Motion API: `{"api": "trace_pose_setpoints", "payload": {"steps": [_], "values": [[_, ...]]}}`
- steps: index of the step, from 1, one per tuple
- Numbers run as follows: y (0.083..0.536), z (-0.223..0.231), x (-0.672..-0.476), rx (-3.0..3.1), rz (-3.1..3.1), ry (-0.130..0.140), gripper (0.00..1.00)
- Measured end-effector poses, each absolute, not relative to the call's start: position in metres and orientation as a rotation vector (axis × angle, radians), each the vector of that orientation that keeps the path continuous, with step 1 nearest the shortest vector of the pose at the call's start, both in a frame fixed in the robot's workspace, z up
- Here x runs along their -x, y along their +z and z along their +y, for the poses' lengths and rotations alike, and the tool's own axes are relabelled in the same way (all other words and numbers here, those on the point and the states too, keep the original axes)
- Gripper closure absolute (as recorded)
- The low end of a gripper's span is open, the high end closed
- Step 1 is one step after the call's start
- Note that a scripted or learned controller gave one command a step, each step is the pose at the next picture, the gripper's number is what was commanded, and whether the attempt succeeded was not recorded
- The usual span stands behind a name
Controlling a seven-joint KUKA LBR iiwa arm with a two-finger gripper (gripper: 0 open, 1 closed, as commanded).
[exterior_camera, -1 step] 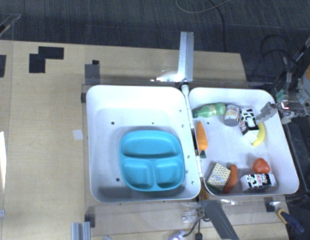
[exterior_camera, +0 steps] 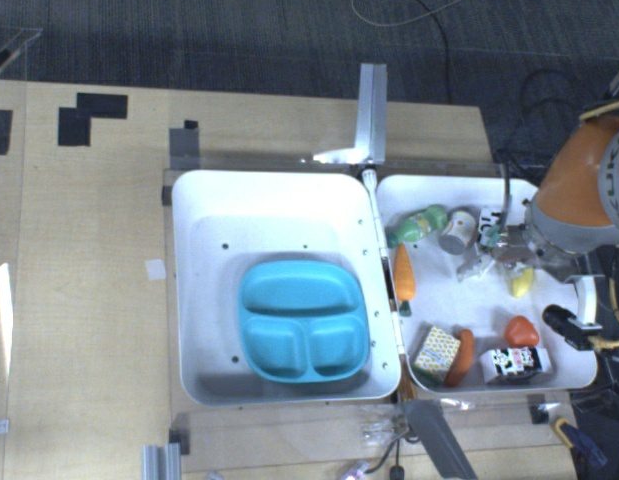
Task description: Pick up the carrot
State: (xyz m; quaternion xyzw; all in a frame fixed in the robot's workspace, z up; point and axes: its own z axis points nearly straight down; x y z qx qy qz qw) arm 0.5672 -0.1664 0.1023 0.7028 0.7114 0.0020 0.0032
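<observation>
Bright, even overhead light fills the scene, with no strong colour cast. The two white bins (exterior_camera: 279, 193) are the brightest areas and look slightly washed out along their rims. Shadows are soft: a faint grey one pools along the near inner wall of the left bin, beside the blue tray (exterior_camera: 304, 318). A narrow streak of white glare sits on the bench (exterior_camera: 89, 298) at the far left edge. The picture is low in resolution and mildly soft overall; small items in the right bin look blurry, their details hard to read.
</observation>
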Motion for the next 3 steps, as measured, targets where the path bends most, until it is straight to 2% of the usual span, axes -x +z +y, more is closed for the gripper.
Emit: {"api": "trace_pose_setpoints", "payload": {"steps": [1, 2, 3], "values": [[0.09, -0.121, -0.533, -2.594, 1.754, 0.017, 0.0], [0.102, -0.118, -0.537, -2.589, 1.757, 0.029, 1.0], [0.208, -0.08, -0.566, -2.764, 1.489, 0.006, 1.0]]}}
